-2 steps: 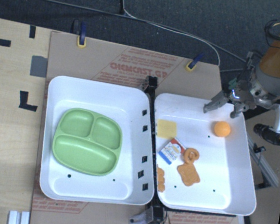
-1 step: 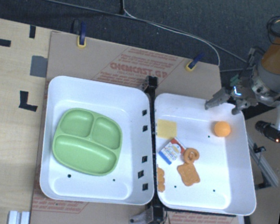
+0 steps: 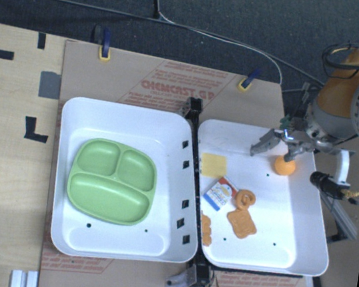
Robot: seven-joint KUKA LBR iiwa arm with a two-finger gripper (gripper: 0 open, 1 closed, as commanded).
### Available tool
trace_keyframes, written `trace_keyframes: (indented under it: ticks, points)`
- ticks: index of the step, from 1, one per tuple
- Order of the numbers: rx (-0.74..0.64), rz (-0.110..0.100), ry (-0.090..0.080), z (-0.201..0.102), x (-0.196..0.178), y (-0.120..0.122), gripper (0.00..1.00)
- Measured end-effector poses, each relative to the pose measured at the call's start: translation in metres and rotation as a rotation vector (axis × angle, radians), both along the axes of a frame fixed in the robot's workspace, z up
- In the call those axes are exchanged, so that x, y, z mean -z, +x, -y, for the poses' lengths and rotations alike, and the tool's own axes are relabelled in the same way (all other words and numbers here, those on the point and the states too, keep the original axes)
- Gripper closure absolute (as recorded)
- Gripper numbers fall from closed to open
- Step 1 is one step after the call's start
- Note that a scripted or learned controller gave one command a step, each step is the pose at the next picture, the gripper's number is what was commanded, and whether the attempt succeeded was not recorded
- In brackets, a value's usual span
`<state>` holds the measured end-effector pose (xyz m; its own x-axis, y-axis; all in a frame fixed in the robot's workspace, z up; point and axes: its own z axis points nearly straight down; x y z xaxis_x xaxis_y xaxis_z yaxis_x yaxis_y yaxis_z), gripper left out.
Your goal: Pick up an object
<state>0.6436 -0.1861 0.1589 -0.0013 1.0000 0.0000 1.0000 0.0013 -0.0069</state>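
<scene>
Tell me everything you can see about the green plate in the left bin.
The green plate is pale green, looks like smooth plastic, and has rounded corners. Raised ridges split it into three compartments: two smaller ones at the far side, one long one at the near side. It lies flat, right side up, on the floor of the left bin, toward its left half. Nothing rests in it.
</scene>
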Motion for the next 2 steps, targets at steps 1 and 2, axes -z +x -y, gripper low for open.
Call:
trace_keyframes:
  ticks: [1, 2]
  points:
    - [-0.001, 0.001, 0.000, -0.009, 0.057, -0.007, 0.00]
    - [-0.002, 0.007, -0.002, -0.010, 0.074, -0.007, 0.00]
